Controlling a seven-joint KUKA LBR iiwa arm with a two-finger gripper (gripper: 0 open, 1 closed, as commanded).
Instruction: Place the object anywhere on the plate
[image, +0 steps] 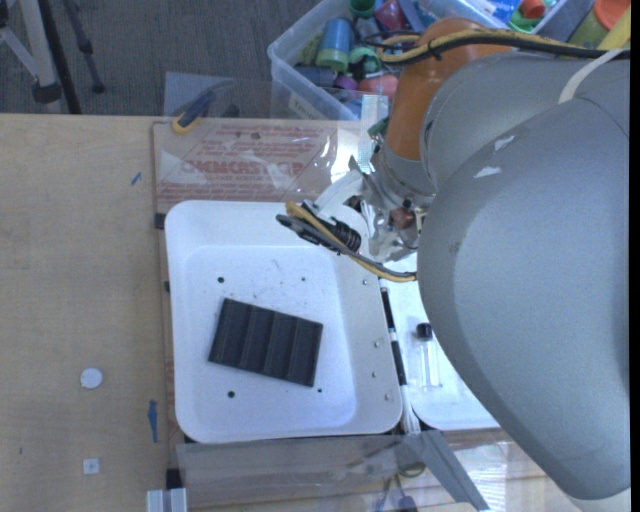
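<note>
A dark grey ribbed rectangular plate (266, 342) lies flat in the left white bin (200, 235), toward its front left. The gripper (388, 222) hangs over the seam between the two bins at the back. It is mostly covered by the arm's wrist and a black and yellow cable bundle (322, 229). I see nothing held at the gripper. It is up and to the right of the plate, well apart from it. A small black piece (423, 330) and a clear slender item (426, 366) lie in the visible strip of the right bin (445, 405).
The arm's large grey body (530, 270) covers most of the right bin. A clear tub of colourful toys (345, 60) stands behind the bins. A plastic sheet with red print (245, 165) lies behind the left bin. Bare wooden bench (75, 260) spreads to the left.
</note>
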